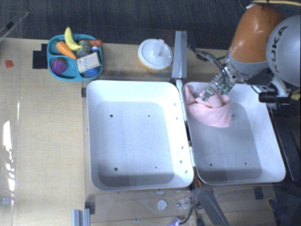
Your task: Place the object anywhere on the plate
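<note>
A pink cloth lies bunched at the back left of the right bin, close to the wall shared with the left bin. My gripper comes down from the right onto the cloth's upper edge. Its fingers pinch a raised fold of the cloth, and the fabric drapes away from that point. The rest of the cloth rests on the bin floor. The blue divided plate stands on the bench beyond the left bin's far left corner, with toy food in it: a banana, a carrot, a purple piece and several others.
The left bin lies between the cloth and the plate. A white lidded bowl with a yellow rim stands behind the bins, next to a grey upright post. The arm's orange band and grey wrist hang over the right bin's far right corner.
</note>
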